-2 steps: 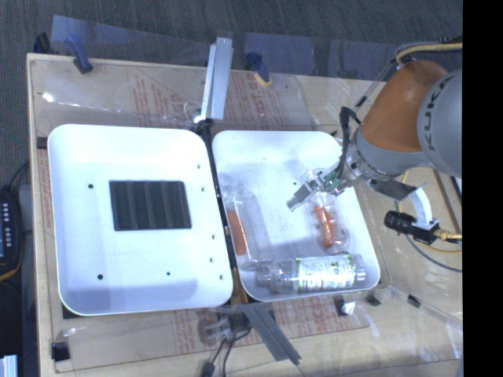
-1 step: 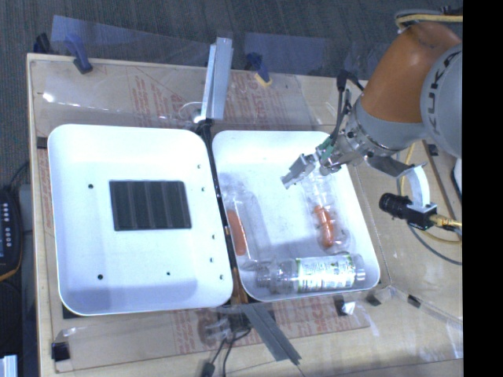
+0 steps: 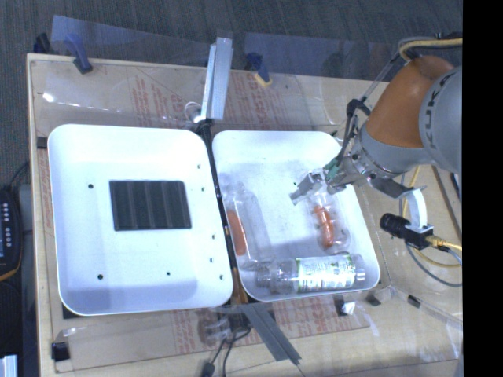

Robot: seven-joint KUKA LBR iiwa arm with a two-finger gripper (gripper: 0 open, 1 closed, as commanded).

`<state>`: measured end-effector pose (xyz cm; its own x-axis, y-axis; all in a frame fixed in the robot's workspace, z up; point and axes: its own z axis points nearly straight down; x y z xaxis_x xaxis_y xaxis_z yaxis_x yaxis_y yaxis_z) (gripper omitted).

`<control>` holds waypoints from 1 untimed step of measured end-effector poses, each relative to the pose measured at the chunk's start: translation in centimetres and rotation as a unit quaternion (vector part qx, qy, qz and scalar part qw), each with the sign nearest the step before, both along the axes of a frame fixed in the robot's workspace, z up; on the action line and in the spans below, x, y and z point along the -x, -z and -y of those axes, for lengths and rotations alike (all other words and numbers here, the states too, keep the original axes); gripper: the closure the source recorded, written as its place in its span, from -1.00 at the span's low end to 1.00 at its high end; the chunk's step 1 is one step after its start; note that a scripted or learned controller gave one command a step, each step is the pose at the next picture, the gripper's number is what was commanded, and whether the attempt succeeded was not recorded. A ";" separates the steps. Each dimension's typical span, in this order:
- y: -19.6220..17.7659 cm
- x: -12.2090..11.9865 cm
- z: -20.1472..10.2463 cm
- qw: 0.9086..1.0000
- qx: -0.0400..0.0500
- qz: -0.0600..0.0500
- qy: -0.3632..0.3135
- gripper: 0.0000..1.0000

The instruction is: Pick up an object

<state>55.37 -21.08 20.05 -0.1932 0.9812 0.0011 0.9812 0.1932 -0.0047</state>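
The arm (image 3: 409, 124) reaches in from the right, its orange band over the right bin's far right corner, and the hand (image 3: 308, 185) hangs low inside the right bin (image 3: 271, 144), in its upper right part. The fingers show as a small grey blur, so I cannot tell whether they are spread or closed, and nothing can be seen between them.

Three things lie in this bin. A small clear bottle with orange contents (image 3: 325, 225) lies just below the hand, near the right wall and roughly parallel to it; it may be touching the fingertips, though the view is too soft to be sure. A longer clear bottle with a pale label (image 3: 314, 274) lies on its side along the near wall, spanning most of that edge. A third clear tube with an orange strip (image 3: 238, 225) lies close against the left wall, lengthwise beside the divide between the bins.

The middle of the right bin's floor is bare, giving open room between the three things, and its far wall has free floor beside it.

The left bin (image 3: 78, 171) holds a dark ribbed rectangular panel (image 3: 150, 206) near its centre, well apart from every wall. Both bins sit on the pale surface (image 3: 118, 93), edges nearly touching.
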 end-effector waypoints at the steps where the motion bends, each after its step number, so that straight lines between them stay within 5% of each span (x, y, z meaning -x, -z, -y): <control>1: 3.9 -3.7 -0.1 1.000 0.000 0.001 -0.014 -1.00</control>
